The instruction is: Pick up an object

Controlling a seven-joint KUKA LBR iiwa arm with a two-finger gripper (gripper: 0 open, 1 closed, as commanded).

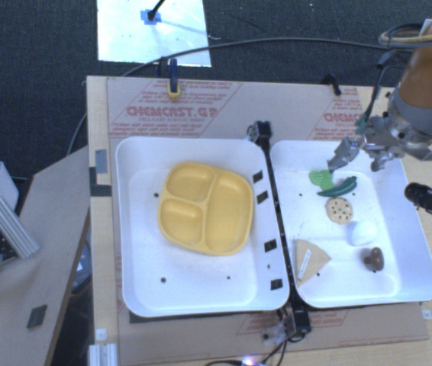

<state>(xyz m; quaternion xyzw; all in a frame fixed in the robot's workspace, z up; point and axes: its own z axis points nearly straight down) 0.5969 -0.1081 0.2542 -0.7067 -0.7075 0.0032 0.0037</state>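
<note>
My arm comes in from the right, its upper part cut off by the frame edge, and my pincer (347,152) hangs over the far part of the right bin (407,204). Its tips are small and blurred against the white, so I cannot tell how it is set, and I see nothing plainly caught in it. Just near of it lies a green leafy piece (322,178), touching or overlapping a darker green pod-shaped piece (338,187); where one ends and the other begins is hard to read. Nearer still sit a round speckled cookie (340,210), a white ball (362,232) that almost melts into the bin floor, a small brown lump (373,259) whose kind I cannot make out, and a tan wedge (309,259) towards the bin's left wall. The left bin (140,204) holds a yellow divided tray (205,207). Both bins rest on the counter (224,105).
</note>
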